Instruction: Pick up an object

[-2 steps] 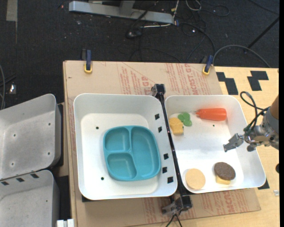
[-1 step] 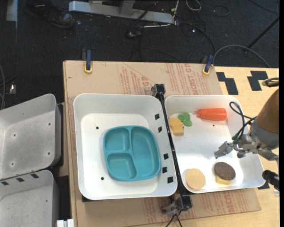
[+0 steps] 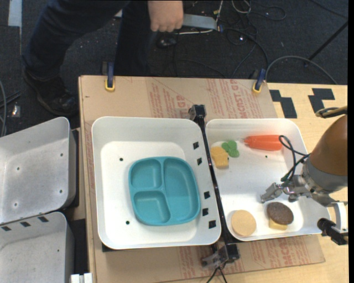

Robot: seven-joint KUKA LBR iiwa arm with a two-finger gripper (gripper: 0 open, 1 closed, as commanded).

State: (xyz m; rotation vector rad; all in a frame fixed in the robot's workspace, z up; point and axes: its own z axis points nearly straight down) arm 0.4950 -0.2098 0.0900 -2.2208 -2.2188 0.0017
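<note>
**Camera view: gripper low in the right bin, among the food**

Nearest the camera, along the front wall of the right bin [image 3: 301, 132], a round tan biscuit [image 3: 243, 223] is lying flat. Just beside it on the right, a brown-topped patty [image 3: 280, 214] is resting on a yellow base. The gripper [image 3: 276, 192] is hanging just above and behind the patty, with the arm [image 3: 332, 160] reaching in from the right. Its metal fingers [image 3: 270, 193] are pointing left over bare bin floor, and nothing is sitting between them; whether they are spread or closed I cannot tell. A black cable [image 3: 287, 149] is looping over the arm's wrist.

Farther back, a yellow block [image 3: 220, 156] is sitting close to the divider, touching a green piece [image 3: 230, 148]. An orange carrot [image 3: 264, 142] is lying near the back wall, well apart from the gripper.

In the left bin [image 3: 105, 132], a teal tray [image 3: 164, 190] with three compartments is lying flat.

Beyond the bench, a person's hand [image 3: 166, 15] is hanging over the dark floor.
</note>
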